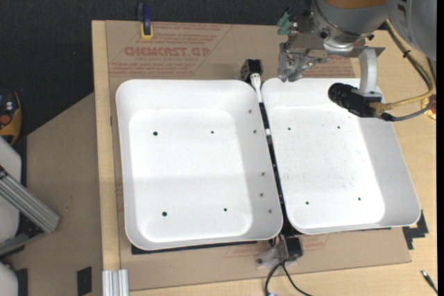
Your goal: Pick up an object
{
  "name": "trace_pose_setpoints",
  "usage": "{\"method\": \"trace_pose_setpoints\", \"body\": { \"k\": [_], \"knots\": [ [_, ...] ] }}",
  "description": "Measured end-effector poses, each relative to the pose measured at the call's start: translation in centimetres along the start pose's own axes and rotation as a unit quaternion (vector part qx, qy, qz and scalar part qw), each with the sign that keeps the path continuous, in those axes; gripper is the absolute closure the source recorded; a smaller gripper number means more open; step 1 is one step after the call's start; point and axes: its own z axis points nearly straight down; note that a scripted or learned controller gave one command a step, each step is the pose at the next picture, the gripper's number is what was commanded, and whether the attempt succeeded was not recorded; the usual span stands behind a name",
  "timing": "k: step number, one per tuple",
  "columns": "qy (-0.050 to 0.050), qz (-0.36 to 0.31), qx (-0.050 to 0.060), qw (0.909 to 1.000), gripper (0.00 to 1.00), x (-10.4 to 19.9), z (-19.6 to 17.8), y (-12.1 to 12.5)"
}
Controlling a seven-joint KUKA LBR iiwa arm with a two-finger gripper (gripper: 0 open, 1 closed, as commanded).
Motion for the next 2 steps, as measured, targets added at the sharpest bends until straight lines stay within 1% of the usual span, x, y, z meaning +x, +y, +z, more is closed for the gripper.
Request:
{"method": "trace_pose_setpoints", "body": {
  "k": [1,2],
  "knots": [
    [0.001,-0.005,0.007,1.0000,1.00,3.7,7.6,0.6],
    [0.001,-0.002,0.001,1.0000,1.00,2.4,2.1,-1.3]
  ]
}}
